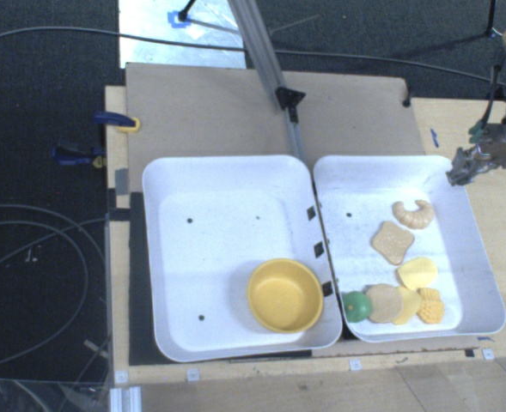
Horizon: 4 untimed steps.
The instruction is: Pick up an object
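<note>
Left white bin: holding a round yellow plastic bowl near its front right corner.
Right white bin: holding small toy foods, including a pale curved shrimp, a tan toast slice, a green ball.
Gripper: hovering over the right bin's far right rim, holding nothing.

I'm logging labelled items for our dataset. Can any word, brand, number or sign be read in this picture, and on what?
None can be read. The yellow bowl, the two white bins, the food pieces and the gripper bear no visible lettering. The blue tape on the floor is too small to tell any marking.
</note>
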{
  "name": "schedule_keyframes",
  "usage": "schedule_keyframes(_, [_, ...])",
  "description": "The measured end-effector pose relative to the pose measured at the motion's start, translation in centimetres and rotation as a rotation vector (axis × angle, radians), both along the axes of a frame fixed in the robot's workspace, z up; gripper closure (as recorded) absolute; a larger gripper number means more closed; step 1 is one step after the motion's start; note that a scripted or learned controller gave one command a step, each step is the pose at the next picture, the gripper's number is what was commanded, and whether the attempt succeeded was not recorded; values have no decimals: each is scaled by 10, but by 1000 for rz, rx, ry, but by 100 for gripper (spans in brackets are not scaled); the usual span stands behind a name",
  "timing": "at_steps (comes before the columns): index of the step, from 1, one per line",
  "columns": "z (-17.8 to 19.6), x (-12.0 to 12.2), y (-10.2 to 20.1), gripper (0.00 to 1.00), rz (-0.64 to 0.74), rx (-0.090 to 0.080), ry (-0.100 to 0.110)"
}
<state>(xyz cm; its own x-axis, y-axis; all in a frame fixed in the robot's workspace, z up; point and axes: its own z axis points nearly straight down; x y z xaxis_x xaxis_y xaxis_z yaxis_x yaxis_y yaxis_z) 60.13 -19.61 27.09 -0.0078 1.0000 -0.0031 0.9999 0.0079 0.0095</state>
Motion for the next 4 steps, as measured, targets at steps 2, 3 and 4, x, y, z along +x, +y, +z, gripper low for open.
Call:
schedule_keyframes(2, [-2, -18, 93, 100, 2, 4, 8])
schedule_keyframes(3, [-7, -27, 156, 100, 3, 6, 8])
schedule_keyframes(4, [-3, -35, 206, 100, 3, 5, 8])
